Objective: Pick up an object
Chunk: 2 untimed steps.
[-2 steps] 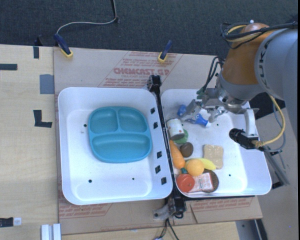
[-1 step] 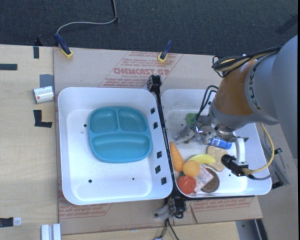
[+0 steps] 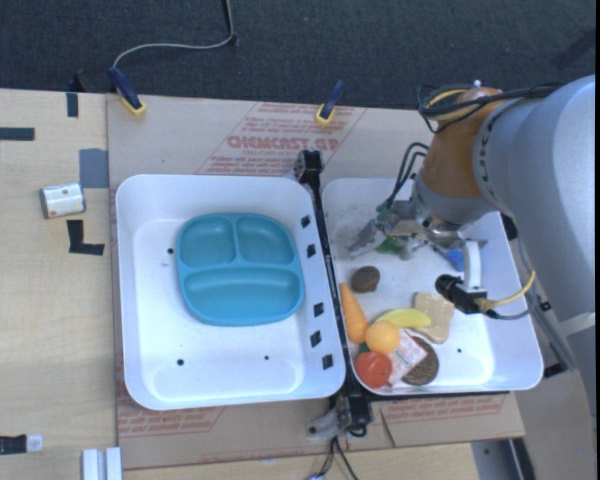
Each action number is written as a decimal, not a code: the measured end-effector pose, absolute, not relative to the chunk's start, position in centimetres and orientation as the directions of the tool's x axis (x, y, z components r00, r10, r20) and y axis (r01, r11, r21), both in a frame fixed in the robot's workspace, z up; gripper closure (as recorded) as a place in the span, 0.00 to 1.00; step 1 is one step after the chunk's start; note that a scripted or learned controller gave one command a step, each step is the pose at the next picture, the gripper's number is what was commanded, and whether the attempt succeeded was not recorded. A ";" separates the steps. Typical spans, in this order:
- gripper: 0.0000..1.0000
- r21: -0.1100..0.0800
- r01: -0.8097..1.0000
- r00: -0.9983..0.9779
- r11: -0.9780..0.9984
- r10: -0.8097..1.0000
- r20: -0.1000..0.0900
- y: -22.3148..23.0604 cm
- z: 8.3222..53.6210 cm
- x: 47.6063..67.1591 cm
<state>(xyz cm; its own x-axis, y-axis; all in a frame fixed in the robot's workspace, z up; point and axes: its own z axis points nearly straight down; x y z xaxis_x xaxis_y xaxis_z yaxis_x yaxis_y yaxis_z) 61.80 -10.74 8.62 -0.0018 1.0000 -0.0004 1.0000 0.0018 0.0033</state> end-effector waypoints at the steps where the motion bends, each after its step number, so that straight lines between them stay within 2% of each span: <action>1: 0.00 0.000 1.000 -0.001 0.001 1.000 -0.001 -13.7 10.1 65.8; 2: 0.00 0.008 1.000 -0.001 0.001 1.000 -0.005 -10.2 8.9 64.9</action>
